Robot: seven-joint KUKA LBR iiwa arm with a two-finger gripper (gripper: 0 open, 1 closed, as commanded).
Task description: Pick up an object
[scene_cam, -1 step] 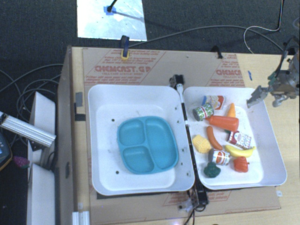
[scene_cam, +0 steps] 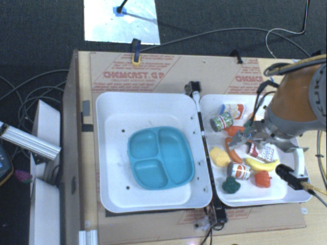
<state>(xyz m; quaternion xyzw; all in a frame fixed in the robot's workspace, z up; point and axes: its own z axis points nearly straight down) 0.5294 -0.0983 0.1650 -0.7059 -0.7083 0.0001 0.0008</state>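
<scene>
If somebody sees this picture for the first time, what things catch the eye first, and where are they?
The bright blue divided plate stands out, lying alone in the left bin. Next is the right bin, crowded with small colourful items, among them a yellow banana and a green-labelled can. The grey and orange arm reaches over that bin from the right.

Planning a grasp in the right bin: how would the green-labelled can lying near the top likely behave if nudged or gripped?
The green-labelled can lies on its side, so a nudge would probably roll it. Its round wall looks rigid and may slip from a grip. The red-labelled can close beside it might stop it rolling that way.
</scene>
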